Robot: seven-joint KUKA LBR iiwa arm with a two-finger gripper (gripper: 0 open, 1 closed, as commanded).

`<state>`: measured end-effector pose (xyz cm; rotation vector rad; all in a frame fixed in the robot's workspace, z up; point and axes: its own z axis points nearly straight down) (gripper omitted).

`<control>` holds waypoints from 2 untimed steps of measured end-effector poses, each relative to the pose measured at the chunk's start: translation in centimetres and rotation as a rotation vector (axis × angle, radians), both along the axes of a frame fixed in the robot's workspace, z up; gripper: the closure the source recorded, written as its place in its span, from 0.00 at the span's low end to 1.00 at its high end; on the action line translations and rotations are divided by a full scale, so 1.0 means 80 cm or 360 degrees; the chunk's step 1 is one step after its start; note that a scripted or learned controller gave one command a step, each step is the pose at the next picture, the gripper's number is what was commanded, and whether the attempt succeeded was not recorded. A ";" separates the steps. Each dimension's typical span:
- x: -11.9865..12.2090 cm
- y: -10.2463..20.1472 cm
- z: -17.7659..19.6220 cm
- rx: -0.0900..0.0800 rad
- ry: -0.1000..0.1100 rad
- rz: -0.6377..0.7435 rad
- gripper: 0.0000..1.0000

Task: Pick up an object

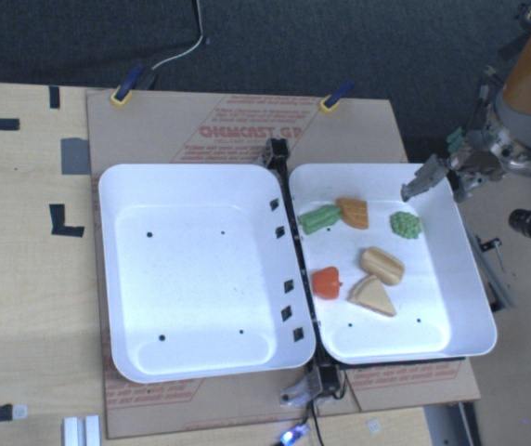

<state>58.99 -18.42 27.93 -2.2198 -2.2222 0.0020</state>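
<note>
Hovering over the right bin (460,249) at its upper right rim, the gripper (433,180) carried nothing; its finger state could not be determined. The nearest green object (405,224) appeared small, light and knobbly; grasping across its narrow middle was advisable.

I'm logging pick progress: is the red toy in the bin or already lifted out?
In. The red toy lies on the right bin floor near the divider, away from the gripper.

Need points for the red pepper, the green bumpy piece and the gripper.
red pepper (327,282), camera view, middle of its body
green bumpy piece (405,224), camera view, its centre
gripper (430,182), camera view, between the fingertips
</note>
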 end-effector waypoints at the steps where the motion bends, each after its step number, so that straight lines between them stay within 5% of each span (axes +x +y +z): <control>1: 0.062 0.036 -0.076 0.0000 0.0001 0.0005 0.00; 2: 0.099 0.052 -0.096 -0.0002 -0.0002 0.0002 0.00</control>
